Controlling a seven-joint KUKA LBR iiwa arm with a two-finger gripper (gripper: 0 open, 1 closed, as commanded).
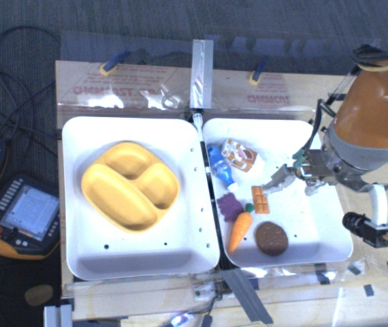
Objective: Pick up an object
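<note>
**Tool hovering over right bin, nothing in it**

We see two white bins side by side on the counter [78,94]. The left bin [71,251] holds one big yellow lumpy thing, looks like a bunch of toy bananas [130,184], sitting about mid-bin.

The right bin [296,131] holds the small stuff, all crowded toward its left side. At the far left of it we note a blue bottle [220,165] lying along the wall, and just right of it a small snack packet [238,154] in red and white. Nearer, a purple bunch [229,206], possibly toy grapes, touches the top of a carrot [240,229] that lies slanted toward the near-left corner. A small orange block [259,199] sits just beside the carrot's green end. A brown round disc, like a cookie [271,238], lies near the bin's front wall, right of the carrot.

The arm [367,114] comes in from the right over the right bin. Its tool [291,177] hangs above the bin floor, right of the orange block. We can't tell how its jaws stand; nothing visible between them.
</note>
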